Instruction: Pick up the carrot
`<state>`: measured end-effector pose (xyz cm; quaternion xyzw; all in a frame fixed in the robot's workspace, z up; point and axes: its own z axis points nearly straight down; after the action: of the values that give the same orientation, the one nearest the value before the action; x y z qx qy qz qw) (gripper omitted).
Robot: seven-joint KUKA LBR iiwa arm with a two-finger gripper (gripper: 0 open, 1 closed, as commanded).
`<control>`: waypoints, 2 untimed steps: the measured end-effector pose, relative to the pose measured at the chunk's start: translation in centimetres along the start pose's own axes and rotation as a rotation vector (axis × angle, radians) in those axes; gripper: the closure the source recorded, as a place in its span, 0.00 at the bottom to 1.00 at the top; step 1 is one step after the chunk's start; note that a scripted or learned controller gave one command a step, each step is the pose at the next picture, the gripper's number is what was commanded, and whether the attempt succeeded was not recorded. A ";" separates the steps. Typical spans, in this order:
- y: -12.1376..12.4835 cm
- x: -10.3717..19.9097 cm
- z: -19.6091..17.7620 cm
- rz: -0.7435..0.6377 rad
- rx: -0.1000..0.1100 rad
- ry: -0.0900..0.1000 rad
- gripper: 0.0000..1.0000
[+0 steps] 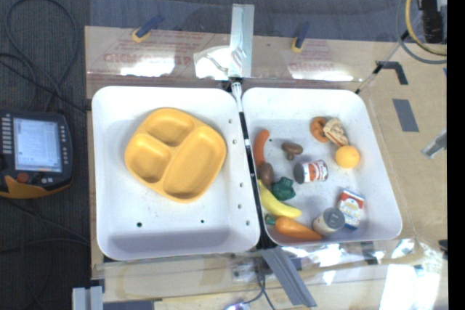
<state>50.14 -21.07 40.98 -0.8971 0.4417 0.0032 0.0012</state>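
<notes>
The carrot (296,229) is orange and tapered. It lies on its side along the front wall of the right bin (375,133), with its tip pointing right. Its left end is right next to a yellow banana (277,205), and its tip lies against a small grey tin (332,220).
The right bin also holds an orange-red sausage-like piece (260,144), a brown mushroom (292,149), a green item (284,189), a labelled can (311,171), an orange ball (347,157), a pastry (328,130) and a small carton (352,206). A yellow divided plate (174,153) lies in the left bin (116,229).
</notes>
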 end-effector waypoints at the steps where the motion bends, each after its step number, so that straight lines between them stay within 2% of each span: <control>1: 0.7 -0.2 -6.6 -0.268 0.003 0.006 0.00; 2: 0.8 0.1 -7.4 -0.471 0.005 0.005 0.00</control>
<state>49.65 -21.67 48.34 -0.9754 0.2204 -0.0003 0.0030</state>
